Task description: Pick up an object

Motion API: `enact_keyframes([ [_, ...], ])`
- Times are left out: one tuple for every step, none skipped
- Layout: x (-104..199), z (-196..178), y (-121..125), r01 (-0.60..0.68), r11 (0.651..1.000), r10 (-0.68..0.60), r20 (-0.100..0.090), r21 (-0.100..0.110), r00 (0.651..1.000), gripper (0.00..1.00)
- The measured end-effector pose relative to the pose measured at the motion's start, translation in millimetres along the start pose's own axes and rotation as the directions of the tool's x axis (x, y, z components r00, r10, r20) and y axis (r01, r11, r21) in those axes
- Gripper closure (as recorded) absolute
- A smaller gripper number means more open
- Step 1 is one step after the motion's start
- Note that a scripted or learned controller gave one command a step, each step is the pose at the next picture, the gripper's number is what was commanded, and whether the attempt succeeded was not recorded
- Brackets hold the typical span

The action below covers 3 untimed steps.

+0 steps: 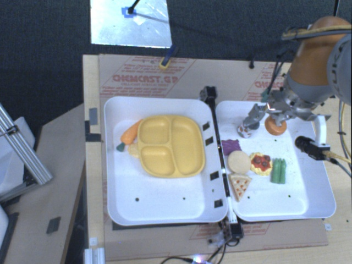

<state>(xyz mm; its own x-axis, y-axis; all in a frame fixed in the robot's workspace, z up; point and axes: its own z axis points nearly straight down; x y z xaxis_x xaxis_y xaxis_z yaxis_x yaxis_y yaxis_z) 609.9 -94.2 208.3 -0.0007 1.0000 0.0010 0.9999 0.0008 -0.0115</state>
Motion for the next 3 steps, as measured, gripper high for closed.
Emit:
enact_keyframes([
  [0, -7, 3, 0.002, 1.000, -0.002, 0.001, -0.012, 1.000, 0.00],
  [-3, 53, 8, 0.000, 1.000, 0.000, 0.001, -0.008, 1.000, 0.00],
  [-3, 86, 17, 0.001, 0.999, -0.001, 0.012, -0.033, 1.000, 0.00],
])
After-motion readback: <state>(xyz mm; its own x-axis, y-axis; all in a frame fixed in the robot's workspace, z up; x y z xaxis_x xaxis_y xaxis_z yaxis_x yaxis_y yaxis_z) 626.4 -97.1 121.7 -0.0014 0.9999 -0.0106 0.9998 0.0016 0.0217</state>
